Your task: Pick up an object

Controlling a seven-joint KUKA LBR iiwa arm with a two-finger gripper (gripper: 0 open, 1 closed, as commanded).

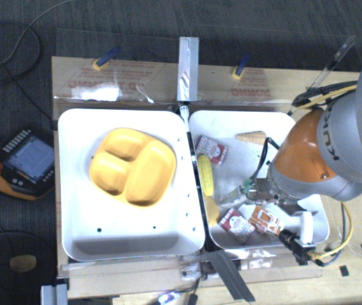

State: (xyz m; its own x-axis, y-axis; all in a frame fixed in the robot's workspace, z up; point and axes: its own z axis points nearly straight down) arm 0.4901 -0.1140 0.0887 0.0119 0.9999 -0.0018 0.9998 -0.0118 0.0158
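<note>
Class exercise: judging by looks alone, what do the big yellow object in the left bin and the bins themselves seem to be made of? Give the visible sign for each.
Yellow object: probably soft foam or moulded plastic, matte; its rounded, puffy lobes carry soft shading with no sharp glints. Left bin and right bin: likely smooth moulded plastic, white with a slight sheen; rounded corners and thin raised rims suggest it.

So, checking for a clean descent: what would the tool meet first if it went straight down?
Probably the snack packets beneath the tool, though the arm hides its tip, so depth is unclear.
</note>
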